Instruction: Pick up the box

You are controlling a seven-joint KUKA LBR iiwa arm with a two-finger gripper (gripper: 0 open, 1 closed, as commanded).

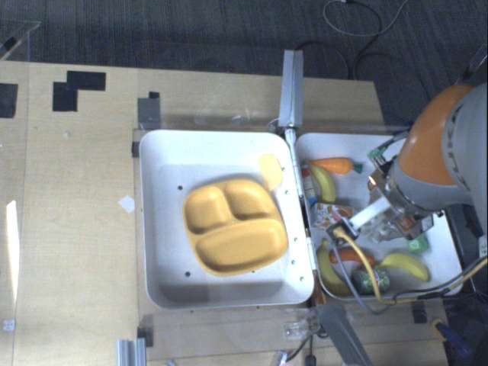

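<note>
the small printed cardboard box (329, 216), white with coloured markings, lies flat in the right-hand shallow white plastic bin (454, 242), near that bin's left wall, right of frame centre. a white bar-shaped part of the arm's tool reaches toward the box from the right and ends just beside it. the two-finger gripper (390, 221) sits low over the middle of the right bin beneath the grey arm with its orange band (427, 147); its state cannot be told from this view, and nothing can be confirmed in its grasp. around the box: a yellow-green plastic banana (322, 181) just above it, an orange plastic carrot (332, 165) at the bin's upper edge, a second yellow banana (406, 265) at lower right, a dark green can-like item (374, 280) at the bottom edge, and a small green object (417, 243) to the right. the left-hand white bin (164, 280) holds a yellow three-compartment plastic tray (232, 226), and a pale yellow disc (269, 170) lies near its upper right corner.
</note>
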